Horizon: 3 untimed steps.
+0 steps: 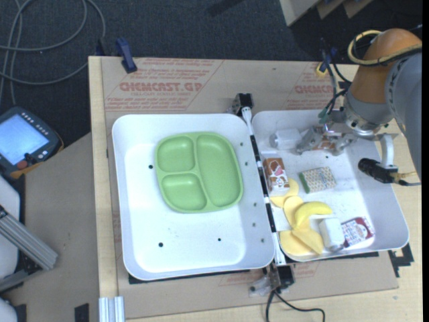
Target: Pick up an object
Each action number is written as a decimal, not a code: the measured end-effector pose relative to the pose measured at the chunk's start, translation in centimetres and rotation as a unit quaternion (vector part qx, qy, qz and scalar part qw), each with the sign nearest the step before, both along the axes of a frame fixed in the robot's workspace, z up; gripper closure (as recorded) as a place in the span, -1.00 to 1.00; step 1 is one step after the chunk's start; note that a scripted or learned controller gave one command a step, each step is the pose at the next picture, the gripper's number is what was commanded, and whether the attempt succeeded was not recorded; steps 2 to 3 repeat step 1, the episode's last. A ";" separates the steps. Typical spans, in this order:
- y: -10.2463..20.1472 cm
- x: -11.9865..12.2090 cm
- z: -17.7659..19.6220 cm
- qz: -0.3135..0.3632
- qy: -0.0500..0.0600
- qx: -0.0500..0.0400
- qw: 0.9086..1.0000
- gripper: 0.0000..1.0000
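1. Gripper: low over the far part of the right bin. Whether it is released or clenched cannot be told, and no held thing can be made out.
2. Candidates in the right bin:
   - white piece, just left of the gripper;
   - speckled pad, just on its near side;
   - brown packet, by the left wall;
   - bananas, white cup and red packet, crowded at the near end.
3. Left bin: holds a green plate, well apart from the gripper.
4. Best target, by judgement: the white piece or the pad. Both are closest and stand apart from their neighbours.
5. Method: centre over the chosen thing, come straight down, and close across its narrow side.
6. Caution: the pad lies flat and may slip out, so go down to the bin floor.
7. Caution: the near cluster touches, so a grasp there may nudge or catch two things.
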<state>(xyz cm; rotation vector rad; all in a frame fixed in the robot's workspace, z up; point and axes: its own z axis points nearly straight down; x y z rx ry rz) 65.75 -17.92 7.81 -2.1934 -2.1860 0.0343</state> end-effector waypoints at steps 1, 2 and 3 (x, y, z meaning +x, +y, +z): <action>0.1 0.0 0.0 0.000 0.000 -0.001 1.000 -1.00; 0.1 0.0 0.0 0.000 0.000 -0.001 1.000 -1.00; 0.1 0.0 0.0 0.000 0.000 -0.001 1.000 -1.00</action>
